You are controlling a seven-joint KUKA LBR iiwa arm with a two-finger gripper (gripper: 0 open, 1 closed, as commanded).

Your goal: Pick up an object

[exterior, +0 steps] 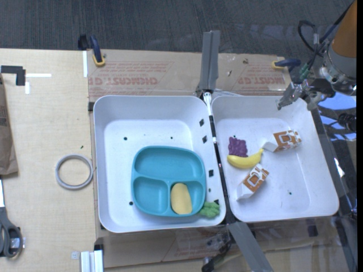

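The right bin (pixel 317 169) holds a yellow banana (pixel 245 160), a purple bunch of grapes (pixel 237 147) just above it, and two orange-and-white cartons, one (pixel 287 140) to the right and one (pixel 254 181) below. My gripper (pixel 298 101) hangs over the bin's far right corner, above and apart from all of these. It is open, with nothing between its fingers. In the left bin (pixel 113 152) lies a blue divided plate (pixel 164 169) with a yellow oval piece (pixel 181 198) in its lower right compartment. A green toy (pixel 210 209) rests beside the plate.
A metal divider post (pixel 209 61) stands between the bins at the back. On the bench to the left lie a tape ring (pixel 74 171), scissors (pixel 8 239) and a brown bag (pixel 5 135). Cables (pixel 315 38) trail by the arm at the upper right.
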